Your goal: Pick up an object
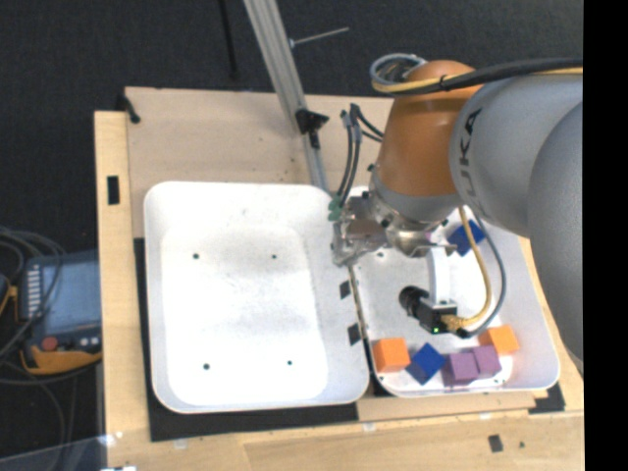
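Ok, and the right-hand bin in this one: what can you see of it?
The right bin is shallow, white and plastic-looking with rounded corners, beside the left bin. The arm covers its upper part. Along its near edge sit two orange blocks, a blue block and two purple blocks, close together.

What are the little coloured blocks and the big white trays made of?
The orange block, blue block and purple block look like matte foam or painted wood: flat colour, no shine. The left bin looks like smooth moulded plastic, with rounded corners and a soft sheen.
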### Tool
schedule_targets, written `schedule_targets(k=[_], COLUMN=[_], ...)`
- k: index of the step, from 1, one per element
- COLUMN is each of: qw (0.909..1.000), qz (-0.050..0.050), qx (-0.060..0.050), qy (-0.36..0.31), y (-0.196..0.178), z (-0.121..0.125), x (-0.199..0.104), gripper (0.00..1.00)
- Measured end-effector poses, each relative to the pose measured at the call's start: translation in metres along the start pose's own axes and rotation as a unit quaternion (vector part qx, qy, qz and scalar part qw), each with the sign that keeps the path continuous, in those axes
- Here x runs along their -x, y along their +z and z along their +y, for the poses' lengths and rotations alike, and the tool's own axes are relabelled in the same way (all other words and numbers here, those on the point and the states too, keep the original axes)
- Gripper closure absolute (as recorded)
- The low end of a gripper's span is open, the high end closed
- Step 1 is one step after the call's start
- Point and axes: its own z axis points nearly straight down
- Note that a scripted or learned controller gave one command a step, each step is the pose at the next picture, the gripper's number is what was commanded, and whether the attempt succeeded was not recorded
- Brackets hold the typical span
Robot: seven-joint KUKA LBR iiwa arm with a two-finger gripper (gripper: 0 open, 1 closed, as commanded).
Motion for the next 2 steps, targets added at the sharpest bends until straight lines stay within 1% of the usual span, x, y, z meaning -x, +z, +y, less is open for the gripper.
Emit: schedule_targets(k=[1, 2], qw=[1.0, 1.0], qz=[0.001, 0.0], qx=[0.0, 0.001], qy=[-0.002, 0.003], y=[-0.0074, -0.0069], z=[-0.0274, -0.0264], x=[-0.0542, -0.0503], gripper=[1.0, 0.0])
